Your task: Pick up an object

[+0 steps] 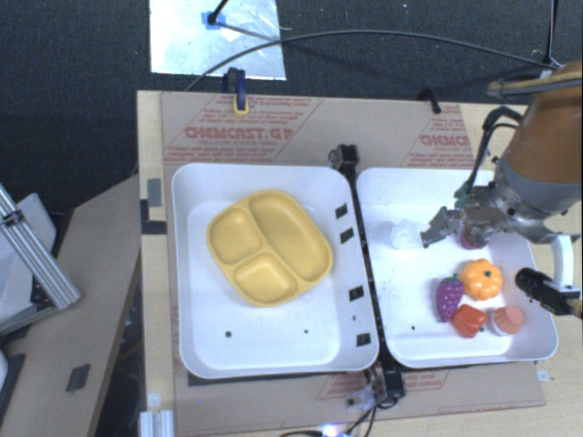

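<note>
Camera view: end effector [444, 228] hangs over the right bin [401, 335], spread unclear; purple grapes [448, 297] and orange pumpkin [481, 279] lie just below it, toward the bin's near edge.

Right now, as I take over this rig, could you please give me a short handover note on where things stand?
Gripper: low over the right bin, near its back; nothing visibly held, and I cannot tell its state.
Right bin: purple grapes, orange pumpkin, red piece and a pinkish round piece clustered at the front right; a small pale object sits just left of the gripper.
Left bin: yellow divided plate.
Done: no pick yet.
Left: grasp one object and lift it.
</note>
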`<state>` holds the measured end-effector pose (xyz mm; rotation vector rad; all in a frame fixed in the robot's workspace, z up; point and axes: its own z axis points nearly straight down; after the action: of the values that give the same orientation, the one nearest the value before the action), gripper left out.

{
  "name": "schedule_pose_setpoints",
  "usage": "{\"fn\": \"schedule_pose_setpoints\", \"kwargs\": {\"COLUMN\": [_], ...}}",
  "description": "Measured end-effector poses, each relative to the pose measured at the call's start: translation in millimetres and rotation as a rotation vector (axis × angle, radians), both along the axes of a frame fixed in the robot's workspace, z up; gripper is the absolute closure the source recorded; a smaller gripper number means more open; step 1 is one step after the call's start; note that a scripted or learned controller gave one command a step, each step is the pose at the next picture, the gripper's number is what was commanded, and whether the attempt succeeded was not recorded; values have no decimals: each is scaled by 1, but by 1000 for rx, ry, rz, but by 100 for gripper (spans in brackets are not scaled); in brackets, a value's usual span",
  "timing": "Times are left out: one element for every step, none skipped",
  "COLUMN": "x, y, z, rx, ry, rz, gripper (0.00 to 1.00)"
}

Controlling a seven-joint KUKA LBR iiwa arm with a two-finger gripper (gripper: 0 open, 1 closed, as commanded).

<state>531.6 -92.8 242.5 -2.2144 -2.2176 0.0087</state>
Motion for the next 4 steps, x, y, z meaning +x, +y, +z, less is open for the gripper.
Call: {"fn": "schedule_pose_setpoints", "kwargs": {"x": [2, 8, 7, 7], "y": [0, -7, -14, -13], "z": [5, -42, -102, -154], "rx": [-1, -1, 0, 0], "ry": [-11, -6, -5, -7], "rz": [2, 0, -1, -1], "gripper": [0, 0, 0, 0]}}
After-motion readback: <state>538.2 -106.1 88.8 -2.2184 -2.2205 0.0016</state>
